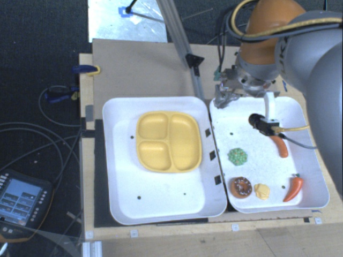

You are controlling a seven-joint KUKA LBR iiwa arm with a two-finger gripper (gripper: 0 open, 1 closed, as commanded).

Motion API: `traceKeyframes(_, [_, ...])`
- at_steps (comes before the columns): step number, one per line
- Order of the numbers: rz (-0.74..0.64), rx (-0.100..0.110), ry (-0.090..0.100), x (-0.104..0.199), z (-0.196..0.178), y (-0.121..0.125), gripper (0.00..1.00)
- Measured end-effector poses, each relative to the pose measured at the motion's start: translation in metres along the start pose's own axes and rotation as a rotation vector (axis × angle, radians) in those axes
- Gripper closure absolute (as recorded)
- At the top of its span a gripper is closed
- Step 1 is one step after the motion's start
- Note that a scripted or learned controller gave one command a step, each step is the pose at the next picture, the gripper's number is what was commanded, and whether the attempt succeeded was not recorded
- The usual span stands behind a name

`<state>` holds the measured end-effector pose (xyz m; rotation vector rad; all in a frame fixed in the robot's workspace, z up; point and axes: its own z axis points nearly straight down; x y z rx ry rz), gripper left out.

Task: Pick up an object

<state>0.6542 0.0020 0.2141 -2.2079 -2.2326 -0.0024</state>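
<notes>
— Place of the gripper (224, 98)?
— At 11 o'clock of the right bin (268, 167), over its far corner. Clenched or released: cannot tell.
— And for picking?
— All in that same bin, apart from the gripper. Green knobbly ball (237, 156) at 9 o'clock. Brown doughnut (241, 187) at 7 o'clock, with a small yellow piece (262, 191) just beside it at its 3 o'clock. Red-orange pepper (292, 189) at 5 o'clock. Orange sausage shape (281, 146) near the middle, toward 2 o'clock.
— In the left bin (161, 197)?
— Yellow divided plate (169, 142), lying flat, a little toward 12 o'clock from the middle.
— Any writing to read?
— Just a lit screen on the pendant (19, 197), off the bench at 8 o'clock. Too small to read.
</notes>
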Motion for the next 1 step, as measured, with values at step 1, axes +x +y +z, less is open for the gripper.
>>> traceKeyframes(1, [0.0, 0.001, 0.0, 0.0548, 0.0039, -0.0139, 1.0])
